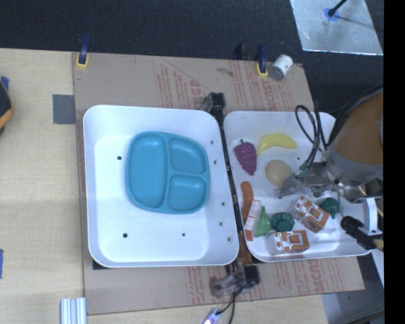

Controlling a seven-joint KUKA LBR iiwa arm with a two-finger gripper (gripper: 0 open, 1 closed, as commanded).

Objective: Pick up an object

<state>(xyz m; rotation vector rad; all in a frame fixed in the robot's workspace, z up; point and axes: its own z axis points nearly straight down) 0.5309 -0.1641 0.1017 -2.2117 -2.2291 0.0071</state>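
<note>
blue divided plate point(167, 171) in left bin point(101, 241), maybe w/ clamps point(82, 50)

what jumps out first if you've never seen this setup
The big blue divided plate sits alone in the middle of the left bin. The right bin holds a heap of small toy foods: a yellow banana at the top, purple grapes beside it and a beige ball below. The grey and orange arm reaches over that bin, its tool low beside the ball.

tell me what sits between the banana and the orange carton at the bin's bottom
In the camera view: beige ball and green toy lie between banana and carton.
</note>
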